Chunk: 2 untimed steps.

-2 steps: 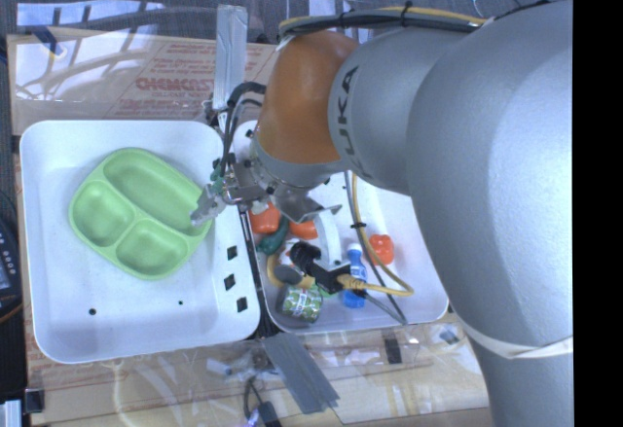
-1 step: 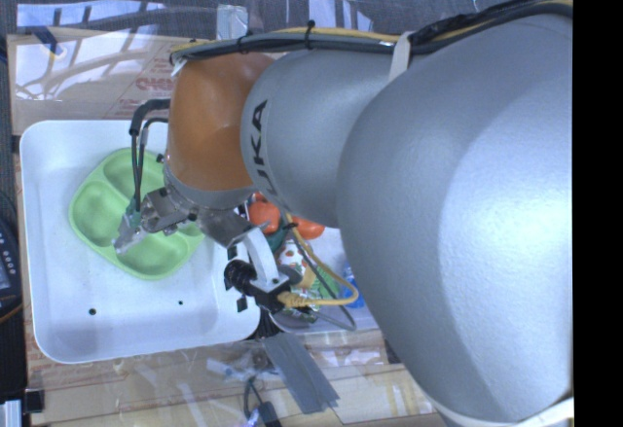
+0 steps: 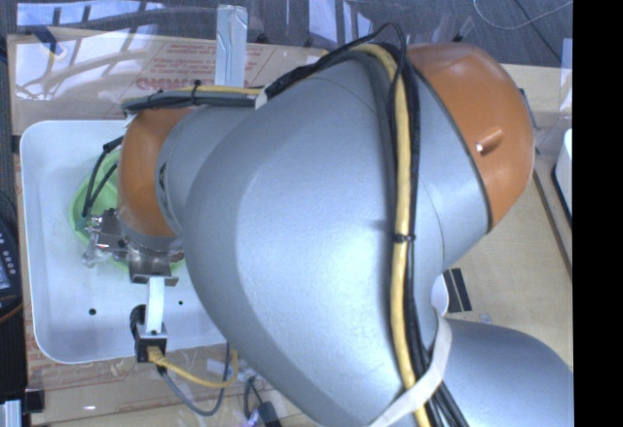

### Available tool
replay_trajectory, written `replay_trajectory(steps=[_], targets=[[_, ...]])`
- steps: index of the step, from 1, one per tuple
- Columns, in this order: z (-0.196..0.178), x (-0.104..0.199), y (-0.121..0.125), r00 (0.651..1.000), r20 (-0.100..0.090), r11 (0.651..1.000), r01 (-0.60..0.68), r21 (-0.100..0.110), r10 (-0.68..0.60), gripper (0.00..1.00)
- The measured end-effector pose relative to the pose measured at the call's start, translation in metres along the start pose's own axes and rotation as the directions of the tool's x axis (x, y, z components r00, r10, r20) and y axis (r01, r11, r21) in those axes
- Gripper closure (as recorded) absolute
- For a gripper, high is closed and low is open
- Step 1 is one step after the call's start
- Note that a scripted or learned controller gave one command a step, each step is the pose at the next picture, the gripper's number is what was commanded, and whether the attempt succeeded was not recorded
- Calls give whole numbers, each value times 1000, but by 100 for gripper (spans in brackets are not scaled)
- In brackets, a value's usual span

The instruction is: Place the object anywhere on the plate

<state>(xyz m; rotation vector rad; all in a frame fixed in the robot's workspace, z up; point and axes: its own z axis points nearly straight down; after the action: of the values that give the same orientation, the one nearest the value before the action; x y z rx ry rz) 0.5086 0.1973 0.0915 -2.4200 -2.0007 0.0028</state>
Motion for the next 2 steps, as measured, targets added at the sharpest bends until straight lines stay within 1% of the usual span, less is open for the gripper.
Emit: replay_trajectory(steps=[1,2], targets=[[-6,1,0,999,1,999,-51,0,51,0],[-8,21,-31,919,-22,919,-395,-13,395,0]])
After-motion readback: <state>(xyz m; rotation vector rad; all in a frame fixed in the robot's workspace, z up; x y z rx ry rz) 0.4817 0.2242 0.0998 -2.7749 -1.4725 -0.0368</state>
